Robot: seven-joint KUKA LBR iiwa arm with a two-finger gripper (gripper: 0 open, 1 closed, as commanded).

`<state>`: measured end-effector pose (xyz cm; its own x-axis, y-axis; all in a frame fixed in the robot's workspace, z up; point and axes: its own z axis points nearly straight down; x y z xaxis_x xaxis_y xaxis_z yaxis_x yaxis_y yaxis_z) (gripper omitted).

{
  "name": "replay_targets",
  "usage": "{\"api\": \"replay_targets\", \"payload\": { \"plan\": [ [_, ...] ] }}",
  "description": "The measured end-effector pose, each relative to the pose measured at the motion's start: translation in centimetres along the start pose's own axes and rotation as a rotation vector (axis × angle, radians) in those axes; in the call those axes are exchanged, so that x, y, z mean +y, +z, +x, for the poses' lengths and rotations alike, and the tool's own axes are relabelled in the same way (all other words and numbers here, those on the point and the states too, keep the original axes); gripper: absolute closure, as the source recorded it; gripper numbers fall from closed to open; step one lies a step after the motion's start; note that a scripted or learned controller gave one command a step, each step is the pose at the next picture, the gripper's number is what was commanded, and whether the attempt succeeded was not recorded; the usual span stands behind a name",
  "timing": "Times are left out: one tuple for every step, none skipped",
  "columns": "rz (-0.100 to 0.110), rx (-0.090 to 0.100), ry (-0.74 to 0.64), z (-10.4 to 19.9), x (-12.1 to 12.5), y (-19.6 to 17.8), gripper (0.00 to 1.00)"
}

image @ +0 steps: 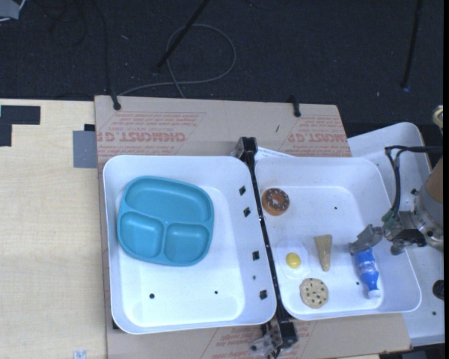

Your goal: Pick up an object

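Note:
My gripper is low over the right side of the right bin, open, with nothing between its fingers. A blue and white tube lies just below its left finger, close to it or touching it. Further left in this bin lie a brown glazed donut, a tan cheese wedge, a toy fried egg and a chocolate-chip cookie.
The left bin holds a blue divided plate in its upper left. A black divider runs between the two bins. A black cable loops above the wrist at the right bin's far right rim.

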<state>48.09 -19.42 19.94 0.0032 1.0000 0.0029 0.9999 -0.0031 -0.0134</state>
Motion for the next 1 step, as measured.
{"api": "replay_targets", "payload": {
  "plan": [
    [-0.012, -0.003, -0.002, -0.03, 0.27, -0.57, 0.00]
  ]
}}
